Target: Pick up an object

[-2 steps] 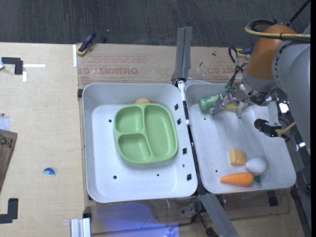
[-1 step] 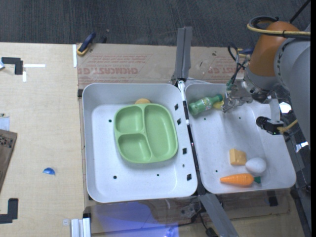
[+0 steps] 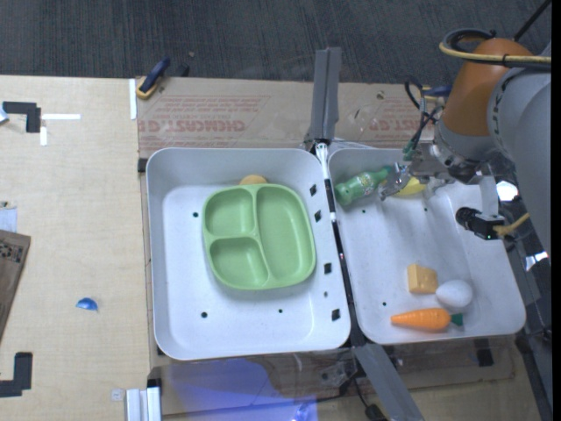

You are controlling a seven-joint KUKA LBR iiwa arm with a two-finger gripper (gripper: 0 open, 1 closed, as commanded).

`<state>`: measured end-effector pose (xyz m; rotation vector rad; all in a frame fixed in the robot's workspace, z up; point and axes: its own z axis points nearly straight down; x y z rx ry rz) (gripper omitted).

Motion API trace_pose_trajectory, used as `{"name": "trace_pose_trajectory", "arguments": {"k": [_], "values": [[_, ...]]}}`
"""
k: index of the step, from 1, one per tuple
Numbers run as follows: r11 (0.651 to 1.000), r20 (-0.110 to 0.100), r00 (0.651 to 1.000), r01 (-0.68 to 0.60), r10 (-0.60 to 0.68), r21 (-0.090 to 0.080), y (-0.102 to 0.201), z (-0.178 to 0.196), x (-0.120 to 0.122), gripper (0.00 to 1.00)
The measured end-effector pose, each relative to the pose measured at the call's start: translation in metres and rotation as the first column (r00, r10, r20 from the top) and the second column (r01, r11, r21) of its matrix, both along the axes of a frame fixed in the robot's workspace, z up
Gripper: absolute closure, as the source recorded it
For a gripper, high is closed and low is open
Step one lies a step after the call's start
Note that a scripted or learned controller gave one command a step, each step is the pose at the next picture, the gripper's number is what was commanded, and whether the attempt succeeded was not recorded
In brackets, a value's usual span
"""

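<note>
Nearest us lies the carrot (image 3: 422,320); farther back our claw (image 3: 405,181) reaches the green bottle (image 3: 361,185) — grip unclear, we cannot tell.

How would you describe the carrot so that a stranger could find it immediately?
Look at the right bin, the one the arm reaches into. Along its near edge lie three small things together; the carrot is lowest, lying on its side. It is long and orange with a green tip, unlike the white egg and yellow block.

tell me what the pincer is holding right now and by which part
It cannot be told. The pincer is down at the back of the right bin, beside the green bottle and a yellow item.
</note>
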<state>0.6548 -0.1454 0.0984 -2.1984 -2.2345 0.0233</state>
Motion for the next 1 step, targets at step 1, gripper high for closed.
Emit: {"name": "trace_pose_trajectory", "arguments": {"k": [1], "values": [[1.0, 0.002, 1.0, -0.001, 0.001, 0.0, -0.0001, 0.0099, 0.0006, 1.0]]}}
